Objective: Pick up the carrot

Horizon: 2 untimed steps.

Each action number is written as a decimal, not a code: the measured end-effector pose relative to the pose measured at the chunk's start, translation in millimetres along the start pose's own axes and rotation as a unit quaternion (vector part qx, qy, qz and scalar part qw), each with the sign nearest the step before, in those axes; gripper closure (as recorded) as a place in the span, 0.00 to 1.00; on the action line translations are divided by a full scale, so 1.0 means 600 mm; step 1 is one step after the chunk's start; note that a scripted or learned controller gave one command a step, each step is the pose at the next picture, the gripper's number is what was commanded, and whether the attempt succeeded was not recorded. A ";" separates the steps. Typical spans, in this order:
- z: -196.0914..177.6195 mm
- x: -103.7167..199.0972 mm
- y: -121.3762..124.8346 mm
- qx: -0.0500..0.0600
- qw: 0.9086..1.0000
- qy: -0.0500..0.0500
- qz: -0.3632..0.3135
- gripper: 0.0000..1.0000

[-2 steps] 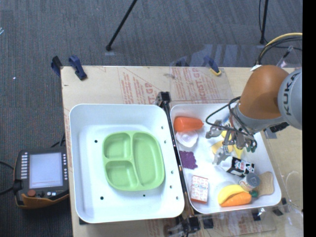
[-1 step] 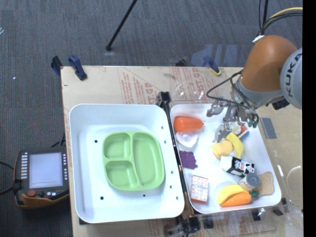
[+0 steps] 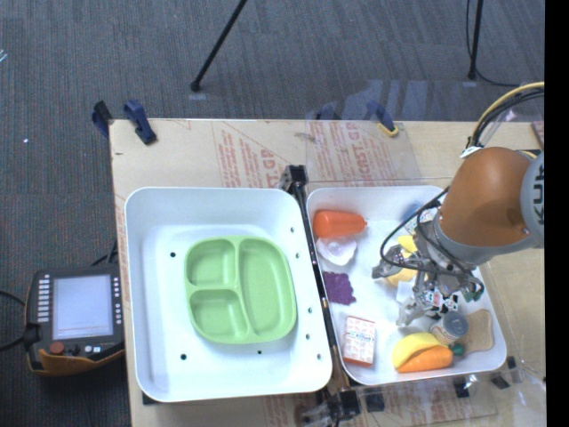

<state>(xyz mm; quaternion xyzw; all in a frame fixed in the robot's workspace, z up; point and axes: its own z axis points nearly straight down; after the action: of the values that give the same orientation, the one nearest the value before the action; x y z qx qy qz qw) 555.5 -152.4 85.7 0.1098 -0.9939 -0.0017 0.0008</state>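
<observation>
I see 2 white bins [image 3: 142, 238] on desk [image 3: 222, 154], 1 green tray [image 3: 240, 289] in left bin, 1 carrot [image 3: 338, 223] top of right bin, end effector [image 3: 427, 301] near bin's mid, can't tell its opening.

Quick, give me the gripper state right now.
Gripper: cannot be told. It hangs low over the right bin, above the carrot at the bin's near edge.

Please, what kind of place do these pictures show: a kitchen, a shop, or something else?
Probably a robotics lab, not a kitchen. A grey and orange robot arm reaches over two white bins on a cardboard-covered bench, a control pendant lies on the carpet, and the food looks like toys.
</observation>
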 end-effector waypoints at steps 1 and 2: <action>-0.006 -0.148 -0.009 0.002 0.984 -0.003 -0.181 0.00; -0.003 -0.062 0.060 0.000 0.989 -0.001 -0.151 0.00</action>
<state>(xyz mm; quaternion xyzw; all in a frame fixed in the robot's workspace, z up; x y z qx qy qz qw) 584.0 -109.0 87.3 0.2582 -0.9661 -0.0021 -0.0006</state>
